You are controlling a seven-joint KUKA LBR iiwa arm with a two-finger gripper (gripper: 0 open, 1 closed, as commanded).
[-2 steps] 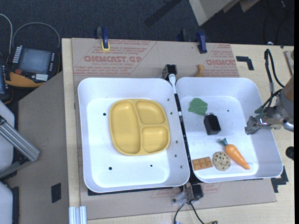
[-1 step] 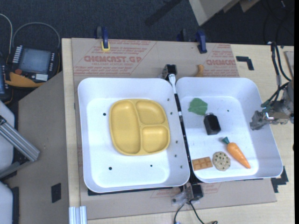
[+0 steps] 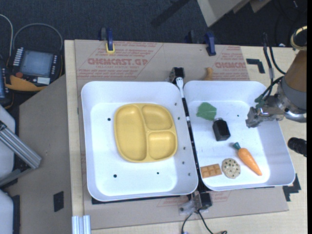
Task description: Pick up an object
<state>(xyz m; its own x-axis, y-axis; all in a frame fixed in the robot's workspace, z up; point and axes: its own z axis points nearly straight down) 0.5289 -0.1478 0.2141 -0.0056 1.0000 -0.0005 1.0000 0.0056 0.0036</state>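
The gripper (image 3: 253, 119) hangs over the right bin (image 3: 278, 177), and whether it is parted or closed I cannot tell at this slant; nothing is seen held in it. Nearest to it, just to its left and a little toward the camera, lies a black block (image 3: 221, 129), which looks small, stiff and light, probably smooth-sided, so I would take it across its narrow width. Farther left sits a green piece (image 3: 206, 111), crumpled-looking and perhaps soft. Below the gripper, toward the near rim, lies a carrot (image 3: 249, 160), likely hard toy plastic, tapered and apt to slip; its thick middle seems the safest hold. Beside it are a round cookie (image 3: 230, 168) and a flat wafer (image 3: 211, 170), both low and awkward to pinch. That makes five loose things, one of each, plus one yellow divided plate (image 3: 145, 131) in the left bin (image 3: 97, 130).
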